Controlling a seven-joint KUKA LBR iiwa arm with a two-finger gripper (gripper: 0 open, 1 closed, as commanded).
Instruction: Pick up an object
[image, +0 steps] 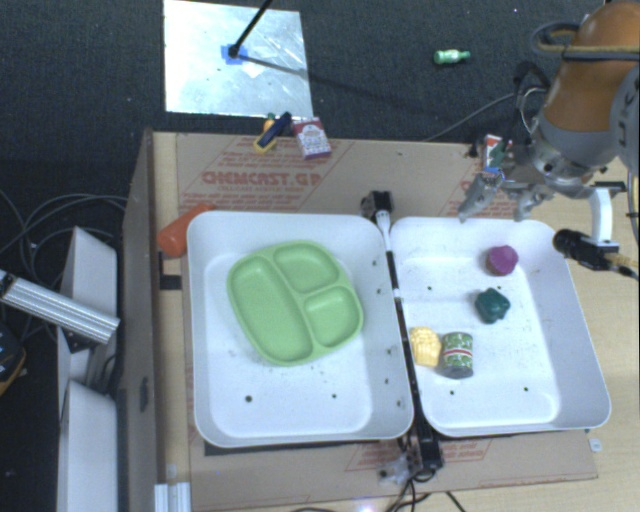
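Overhead, we hang our fingers (503, 203) spread and empty above the right bin (570, 345), judging the purple ball (502, 260) light, rounded, best pinched across its middle.

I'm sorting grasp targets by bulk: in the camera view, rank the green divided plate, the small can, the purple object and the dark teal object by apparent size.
1. Green divided plate, by far the largest.
2. Small can.
3. Purple object and dark teal object look about alike, so I won't rank them.
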